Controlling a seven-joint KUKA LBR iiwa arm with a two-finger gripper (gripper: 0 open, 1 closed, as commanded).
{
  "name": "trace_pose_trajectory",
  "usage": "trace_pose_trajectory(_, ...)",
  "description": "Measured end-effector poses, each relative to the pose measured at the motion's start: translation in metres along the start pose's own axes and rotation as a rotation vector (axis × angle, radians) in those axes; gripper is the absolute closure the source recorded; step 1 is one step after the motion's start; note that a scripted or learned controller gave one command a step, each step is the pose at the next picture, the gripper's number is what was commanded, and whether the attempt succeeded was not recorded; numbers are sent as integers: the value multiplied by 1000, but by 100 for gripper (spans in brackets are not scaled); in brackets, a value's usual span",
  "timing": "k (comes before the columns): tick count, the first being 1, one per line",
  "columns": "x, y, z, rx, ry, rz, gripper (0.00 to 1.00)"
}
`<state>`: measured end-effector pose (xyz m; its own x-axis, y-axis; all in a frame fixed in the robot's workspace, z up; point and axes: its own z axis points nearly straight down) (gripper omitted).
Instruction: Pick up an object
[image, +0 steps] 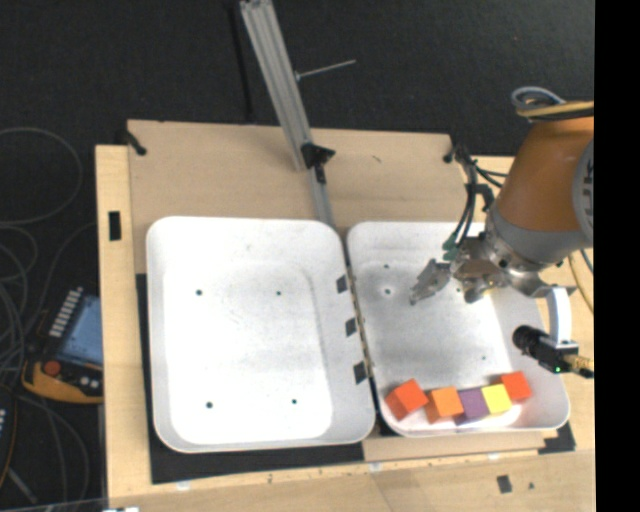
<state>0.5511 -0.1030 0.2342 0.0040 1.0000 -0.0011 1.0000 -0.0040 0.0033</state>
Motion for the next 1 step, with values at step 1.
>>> trace_pose_trajectory(1, -49, 68, 141, 4, -1, -4, 0)
